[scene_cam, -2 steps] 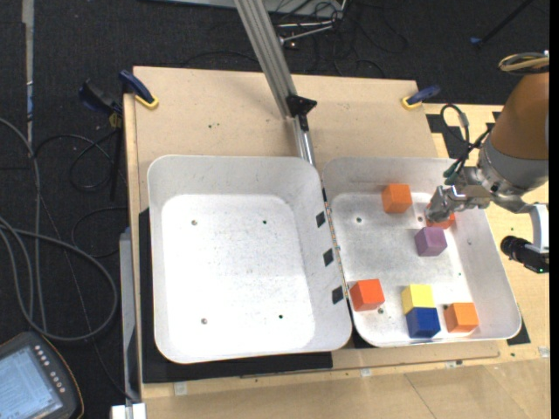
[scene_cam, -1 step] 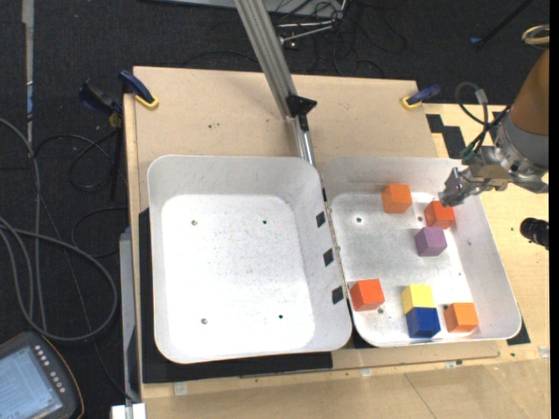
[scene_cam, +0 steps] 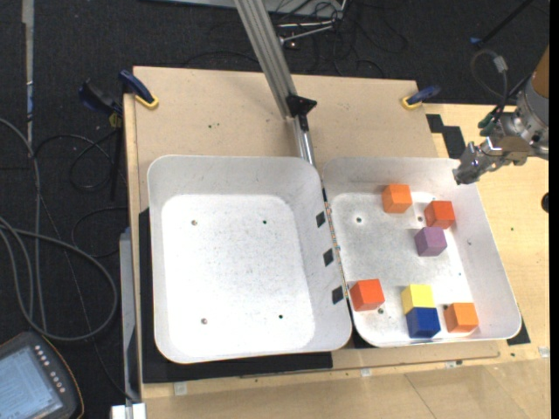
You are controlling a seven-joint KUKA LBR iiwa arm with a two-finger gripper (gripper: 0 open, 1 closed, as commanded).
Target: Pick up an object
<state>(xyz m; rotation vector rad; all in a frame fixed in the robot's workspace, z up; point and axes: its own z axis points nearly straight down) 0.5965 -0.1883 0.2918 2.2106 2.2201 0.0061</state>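
Observation:
The right bin [scene_cam: 376,243] holds several small blocks. An orange block [scene_cam: 396,198] and a red-orange block [scene_cam: 439,214] lie near its far side, with a purple block [scene_cam: 430,241] just below them. Along the near side sit another red-orange block [scene_cam: 367,294], a yellow block [scene_cam: 417,297] touching a blue block [scene_cam: 423,322], and an orange block [scene_cam: 460,318]. My gripper [scene_cam: 467,168] hangs over the bin's far right rim, up and to the right of the red-orange block, with nothing seen in it.
The left bin [scene_cam: 159,234] lies beside the right one, their rims meeting at the middle. A slanted metal pole [scene_cam: 266,46] comes down to the bench's far middle. Clamps [scene_cam: 140,88] hold the board's far corners.

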